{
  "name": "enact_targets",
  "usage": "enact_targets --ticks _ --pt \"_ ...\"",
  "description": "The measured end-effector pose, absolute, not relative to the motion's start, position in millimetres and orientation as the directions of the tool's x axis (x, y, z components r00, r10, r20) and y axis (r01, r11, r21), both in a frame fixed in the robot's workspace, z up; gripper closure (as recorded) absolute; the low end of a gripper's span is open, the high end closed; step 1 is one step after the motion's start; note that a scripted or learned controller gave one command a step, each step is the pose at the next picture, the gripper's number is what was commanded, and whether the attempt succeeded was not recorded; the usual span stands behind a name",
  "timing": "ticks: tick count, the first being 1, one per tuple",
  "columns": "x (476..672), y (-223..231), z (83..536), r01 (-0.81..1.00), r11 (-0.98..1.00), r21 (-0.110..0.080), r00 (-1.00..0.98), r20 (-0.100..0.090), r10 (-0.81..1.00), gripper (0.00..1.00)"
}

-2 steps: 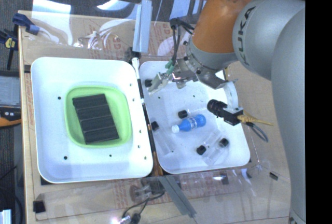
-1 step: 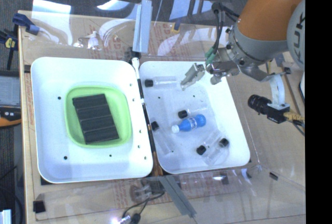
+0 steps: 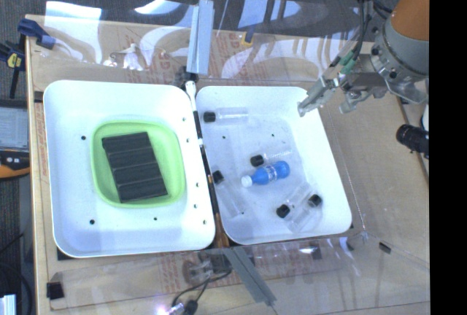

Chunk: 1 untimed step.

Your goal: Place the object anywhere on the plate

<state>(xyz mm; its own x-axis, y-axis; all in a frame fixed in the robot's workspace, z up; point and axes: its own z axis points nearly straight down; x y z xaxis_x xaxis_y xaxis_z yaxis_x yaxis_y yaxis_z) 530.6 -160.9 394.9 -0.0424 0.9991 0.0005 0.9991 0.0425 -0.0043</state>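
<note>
Gripper [image 3: 326, 98] at upper right of the frame, over the right bin's [image 3: 332, 182] top corner; fingers spread apart, grasping nothing; blue bottle [image 3: 267, 174] lies in the right bin among clear bottles with black caps; green plate [image 3: 136, 163] sits in the left bin [image 3: 66, 160], dark ridged block [image 3: 135, 166] on it.

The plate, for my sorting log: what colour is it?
Light green plate, holding a black ridged block; camera view.

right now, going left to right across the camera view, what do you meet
left bin → green plate → black block → right bin → blue bottle → claw
</note>
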Motion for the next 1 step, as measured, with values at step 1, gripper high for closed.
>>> enact_targets --ticks 1 --pt "542.0 -210.3 402.5 0.999 -0.038 -0.004 0.038 -0.001 0.999 0.0"
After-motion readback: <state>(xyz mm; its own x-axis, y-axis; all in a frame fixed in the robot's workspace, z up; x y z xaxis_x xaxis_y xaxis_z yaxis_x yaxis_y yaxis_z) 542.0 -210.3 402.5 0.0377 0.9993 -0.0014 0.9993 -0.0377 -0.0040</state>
